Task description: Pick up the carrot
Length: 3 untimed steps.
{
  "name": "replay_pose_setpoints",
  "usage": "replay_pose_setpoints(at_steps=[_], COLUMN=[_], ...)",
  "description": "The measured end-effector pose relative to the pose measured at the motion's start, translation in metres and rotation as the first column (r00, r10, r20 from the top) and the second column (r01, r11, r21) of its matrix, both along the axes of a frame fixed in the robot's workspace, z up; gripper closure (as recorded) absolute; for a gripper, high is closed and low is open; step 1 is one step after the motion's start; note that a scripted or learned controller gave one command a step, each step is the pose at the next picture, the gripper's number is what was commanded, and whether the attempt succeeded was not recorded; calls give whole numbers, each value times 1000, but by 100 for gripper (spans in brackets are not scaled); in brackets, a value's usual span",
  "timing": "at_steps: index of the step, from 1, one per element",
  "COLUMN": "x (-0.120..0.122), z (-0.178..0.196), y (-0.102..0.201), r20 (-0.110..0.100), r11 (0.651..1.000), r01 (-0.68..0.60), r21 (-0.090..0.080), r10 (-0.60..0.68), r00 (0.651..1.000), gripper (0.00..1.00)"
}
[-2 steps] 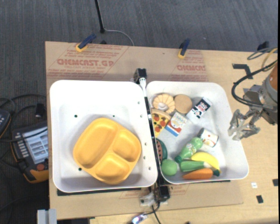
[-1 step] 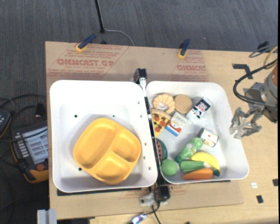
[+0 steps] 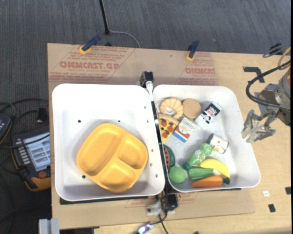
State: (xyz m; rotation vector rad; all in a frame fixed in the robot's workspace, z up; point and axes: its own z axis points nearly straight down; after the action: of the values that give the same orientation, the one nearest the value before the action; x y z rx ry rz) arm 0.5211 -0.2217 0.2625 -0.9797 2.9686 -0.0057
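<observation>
- Carrot (image 3: 207, 182) lay in the right bin (image 3: 244, 130), at its near wall, long axis running left-right.
- Banana (image 3: 216, 167) sat just behind it, touching or nearly so. A green veg (image 3: 201, 173) pressed against its far-left side, and a lime (image 3: 177, 174) lay further left.
- Tool (image 3: 256, 126) hovered over the desk (image 3: 268, 189) just right of the bin's right wall, outside the bin. Fingers pointed down, looked spread somewhat, nothing between them.
- Carrot looked like moulded plastic toy food: probably light, stiff, hollow, with a smooth and likely slippery skin. Unlikely to break or deform.
- It tapers, so a pinch near the thin end would likely squirt out. Better to take it mid-body or slightly toward the thick end, across the short axis.
- Jaws should close near-far, not left-right. The far finger would need to wedge between carrot and banana; the gap there looked tight.
- The near finger had little room against the bin wall, so there was a risk of clipping the rim.
- Left bin (image 3: 68, 130) held only a yellow tray (image 3: 112, 156), not relevant.
</observation>
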Motion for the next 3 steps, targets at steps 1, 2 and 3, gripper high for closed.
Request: replay_pose_setpoints(at_steps=[1, 2, 3], x=[1, 2, 4], z=[10, 20, 8], y=[0, 0, 72], r20=[4, 8, -14], r11=[1000, 1000, 992], r01=[3, 6, -127], r21=[0, 0, 0], r10=[-3, -6, 127], r00=[1000, 1000, 992], gripper=[100, 100, 100])
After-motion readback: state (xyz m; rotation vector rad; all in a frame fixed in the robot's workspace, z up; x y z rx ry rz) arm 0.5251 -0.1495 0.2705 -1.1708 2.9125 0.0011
